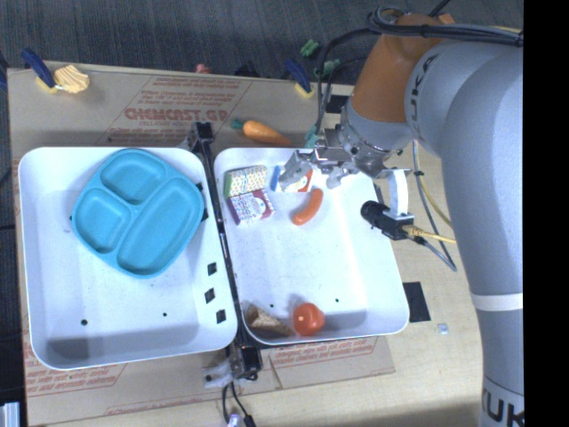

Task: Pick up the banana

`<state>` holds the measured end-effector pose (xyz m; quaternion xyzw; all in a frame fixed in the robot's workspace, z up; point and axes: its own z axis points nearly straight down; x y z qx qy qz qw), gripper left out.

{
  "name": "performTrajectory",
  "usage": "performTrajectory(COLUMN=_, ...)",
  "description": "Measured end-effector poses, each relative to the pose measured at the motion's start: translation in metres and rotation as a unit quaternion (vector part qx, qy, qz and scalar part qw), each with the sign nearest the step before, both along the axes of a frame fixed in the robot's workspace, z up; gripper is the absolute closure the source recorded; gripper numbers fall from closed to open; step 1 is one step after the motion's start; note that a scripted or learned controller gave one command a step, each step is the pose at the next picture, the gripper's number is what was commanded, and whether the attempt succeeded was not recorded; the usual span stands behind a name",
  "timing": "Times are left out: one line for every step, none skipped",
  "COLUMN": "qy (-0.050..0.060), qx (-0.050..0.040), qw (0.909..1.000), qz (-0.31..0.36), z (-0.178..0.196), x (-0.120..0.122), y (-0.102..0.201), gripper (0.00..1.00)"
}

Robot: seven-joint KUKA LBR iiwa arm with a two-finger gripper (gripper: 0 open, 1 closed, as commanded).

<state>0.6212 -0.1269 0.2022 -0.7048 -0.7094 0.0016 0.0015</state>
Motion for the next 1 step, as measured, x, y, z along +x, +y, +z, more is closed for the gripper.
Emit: performTrajectory(qy=0.001, qx=0.0003, qw=0.9999, qz=-0.014, z=-0.1117, x=-0.0363, y=0.0282, gripper=0.0)
